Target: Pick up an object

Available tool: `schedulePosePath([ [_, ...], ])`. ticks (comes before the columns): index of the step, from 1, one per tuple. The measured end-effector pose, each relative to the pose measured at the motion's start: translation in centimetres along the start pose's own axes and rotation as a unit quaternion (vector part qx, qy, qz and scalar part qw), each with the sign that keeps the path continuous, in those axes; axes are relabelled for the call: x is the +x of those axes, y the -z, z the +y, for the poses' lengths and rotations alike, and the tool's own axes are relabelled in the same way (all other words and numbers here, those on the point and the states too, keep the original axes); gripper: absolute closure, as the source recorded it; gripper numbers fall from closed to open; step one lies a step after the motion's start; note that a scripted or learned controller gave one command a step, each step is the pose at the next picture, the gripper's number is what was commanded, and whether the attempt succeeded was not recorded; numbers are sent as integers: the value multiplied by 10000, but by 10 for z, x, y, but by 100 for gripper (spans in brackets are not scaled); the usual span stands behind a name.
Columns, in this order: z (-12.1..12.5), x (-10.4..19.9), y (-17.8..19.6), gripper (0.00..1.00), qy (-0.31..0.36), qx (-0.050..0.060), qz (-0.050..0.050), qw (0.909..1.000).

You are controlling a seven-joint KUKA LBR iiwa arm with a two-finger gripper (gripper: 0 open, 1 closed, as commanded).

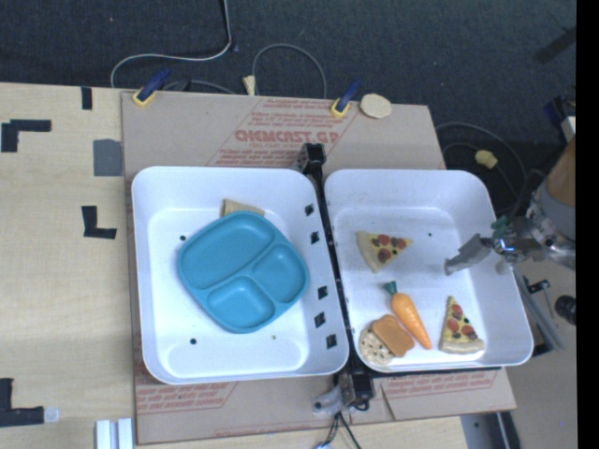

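We saw a blue plate (243,271) in the left bin (154,251) | right bin (412,183) held a pizza slice (382,248), carrot (409,314), cookie (387,339) and second pizza slice (460,327) | tool (468,253) hovered over the right bin's right edge, holding nothing; we couldn't tell its opening.

On the cardboard sheet (281,129) under my two bins I read red printed letters, "CHEMCAST GP", at the far side. More red print runs along its near edge, but it is too small to read.
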State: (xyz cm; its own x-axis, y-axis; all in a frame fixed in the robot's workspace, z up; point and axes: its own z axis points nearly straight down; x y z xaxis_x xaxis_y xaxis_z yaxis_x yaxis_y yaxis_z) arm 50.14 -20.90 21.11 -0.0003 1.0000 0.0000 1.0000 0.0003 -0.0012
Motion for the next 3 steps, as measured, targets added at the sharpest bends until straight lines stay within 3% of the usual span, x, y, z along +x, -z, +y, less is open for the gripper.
schedulePosePath([
  [1,1,79,-76,0,34,38,29,10000],
  [2,-2,88,-128,0,-4,-12,-17,10000],
  [3,-1,87,-114,100,-15,-30,-29,10000],
])
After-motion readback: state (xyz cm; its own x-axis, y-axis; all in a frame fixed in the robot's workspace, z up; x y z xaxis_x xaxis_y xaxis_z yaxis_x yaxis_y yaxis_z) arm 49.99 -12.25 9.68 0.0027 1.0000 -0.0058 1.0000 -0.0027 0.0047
